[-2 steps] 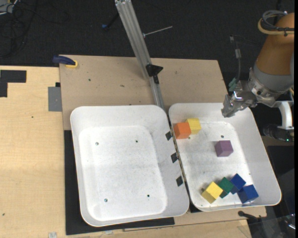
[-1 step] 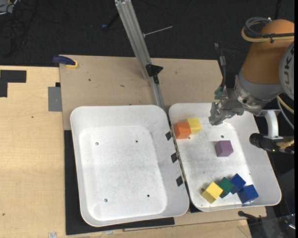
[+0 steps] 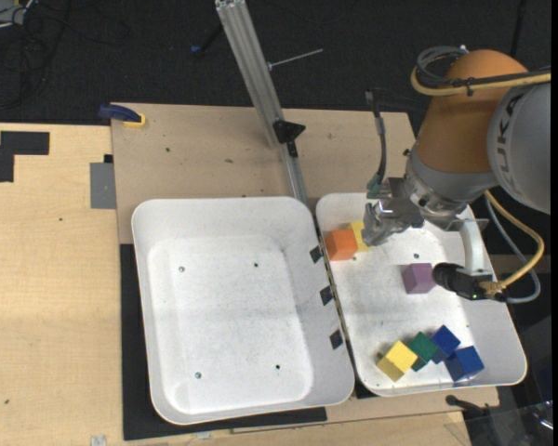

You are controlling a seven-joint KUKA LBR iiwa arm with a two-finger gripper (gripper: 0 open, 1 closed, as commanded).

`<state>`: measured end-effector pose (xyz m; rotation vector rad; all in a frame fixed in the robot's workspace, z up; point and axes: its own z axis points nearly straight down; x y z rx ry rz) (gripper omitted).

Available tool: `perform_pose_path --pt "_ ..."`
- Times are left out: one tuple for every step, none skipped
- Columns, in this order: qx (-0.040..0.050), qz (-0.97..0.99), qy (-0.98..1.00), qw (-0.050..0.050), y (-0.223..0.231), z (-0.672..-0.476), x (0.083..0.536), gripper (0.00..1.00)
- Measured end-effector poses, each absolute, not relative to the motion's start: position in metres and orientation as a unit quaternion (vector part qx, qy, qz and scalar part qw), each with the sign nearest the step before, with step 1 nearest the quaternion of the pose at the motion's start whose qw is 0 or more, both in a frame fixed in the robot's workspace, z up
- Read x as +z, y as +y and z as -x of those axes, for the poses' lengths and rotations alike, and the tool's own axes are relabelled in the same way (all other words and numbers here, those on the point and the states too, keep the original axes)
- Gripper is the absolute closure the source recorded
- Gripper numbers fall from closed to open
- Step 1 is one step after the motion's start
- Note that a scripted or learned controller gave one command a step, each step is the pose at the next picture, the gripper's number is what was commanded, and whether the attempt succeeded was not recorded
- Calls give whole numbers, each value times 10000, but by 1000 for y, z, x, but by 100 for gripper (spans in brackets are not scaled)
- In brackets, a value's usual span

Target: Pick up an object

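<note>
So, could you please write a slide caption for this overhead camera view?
KUKA arm's gripper hovers beside an orange cube in the right bin, near purple, yellow, green and blue blocks.

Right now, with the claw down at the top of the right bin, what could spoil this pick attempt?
1. The claw sits beside the orange cube, with a yellow block tight against it; it may grab both or nudge them apart.
2. The orange cube lies near the right bin's wall, so the claw might jam against the rim.
3. The purple cube lies close under the arm and could get knocked.
</note>
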<state>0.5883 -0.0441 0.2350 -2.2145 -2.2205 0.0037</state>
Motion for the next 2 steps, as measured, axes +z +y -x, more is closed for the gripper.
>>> perform_pose_path --pt "13 7057 -7085 33 12 -570 225 100" --pt "10 7054 -7088 26 61 -554 236 100"
